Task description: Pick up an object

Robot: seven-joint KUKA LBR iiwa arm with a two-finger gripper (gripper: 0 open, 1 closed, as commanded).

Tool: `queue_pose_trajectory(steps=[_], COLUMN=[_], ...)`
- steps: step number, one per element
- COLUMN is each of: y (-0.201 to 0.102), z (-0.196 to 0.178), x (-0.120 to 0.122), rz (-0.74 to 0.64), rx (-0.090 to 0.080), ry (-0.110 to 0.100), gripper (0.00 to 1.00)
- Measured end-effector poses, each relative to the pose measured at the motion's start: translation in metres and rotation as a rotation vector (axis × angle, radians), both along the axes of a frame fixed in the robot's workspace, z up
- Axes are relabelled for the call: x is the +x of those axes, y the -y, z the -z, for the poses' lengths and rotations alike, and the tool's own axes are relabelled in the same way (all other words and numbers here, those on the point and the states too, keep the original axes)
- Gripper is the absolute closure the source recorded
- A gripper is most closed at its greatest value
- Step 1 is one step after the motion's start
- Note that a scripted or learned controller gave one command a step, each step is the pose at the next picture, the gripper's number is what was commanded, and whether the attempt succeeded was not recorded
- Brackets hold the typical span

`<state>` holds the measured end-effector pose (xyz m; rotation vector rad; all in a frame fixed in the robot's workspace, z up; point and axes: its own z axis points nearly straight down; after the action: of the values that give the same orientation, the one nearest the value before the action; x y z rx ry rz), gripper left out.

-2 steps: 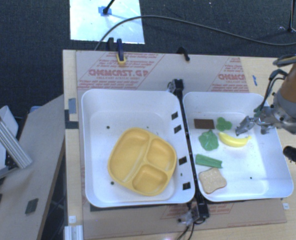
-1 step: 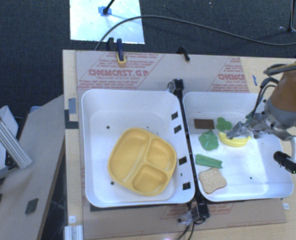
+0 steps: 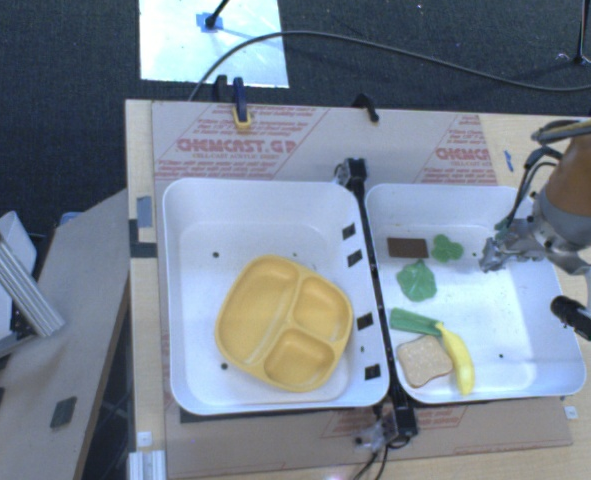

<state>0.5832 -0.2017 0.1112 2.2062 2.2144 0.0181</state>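
**Pick attempt: gripper low in the right bin, nothing lifted yet**

You have the gripper [image 3: 492, 255] down near the far right side of the right bin [image 3: 535, 313], with the arm's orange band just above it. You cannot tell from this slanted view whether it is spread or pressed together; nothing visibly sits in it. Judged from the layout, the pick is not done: every candidate object lies flat on the bin floor.

Objects in the right bin, all apart from the gripper:
- small green leafy piece [image 3: 446, 248], nearest the gripper, lumpy outline, looks like soft plastic.
- brown rectangle [image 3: 406, 247], flat, thin, matte.
- larger green leaf [image 3: 417, 281], crinkled edge.
- green stalk [image 3: 412, 320], long and narrow, touching the banana end.
- banana [image 3: 460, 358], yellow, curved, smooth.
- toast slice [image 3: 424, 361], tan, flat, just beside the banana.

The left bin [image 3: 205, 218] carries a yellow divided tray [image 3: 284, 321], three compartments, glossy moulded plastic, tilted diagonally.

Left to do: close on one item and raise it. The flat pieces likely give little edge to grip; the banana or leafy piece looks easier.
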Motion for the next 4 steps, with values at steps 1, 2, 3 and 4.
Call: queue_pose_trajectory(steps=[1, 2, 3, 4], y=[0.002, 0.002, -0.058, -0.109], z=[-0.064, -0.101, -0.106, -0.118], x=[-0.002, -0.001, -0.002, 0.005], rz=[0.000, -0.001, -0.006, -0.007], rx=[0.001, 0.001, 0.004, 0.004], ry=[-0.013, -0.014, -0.018, -0.016], gripper=[1.00, 1.00, 1.00, 1.00])
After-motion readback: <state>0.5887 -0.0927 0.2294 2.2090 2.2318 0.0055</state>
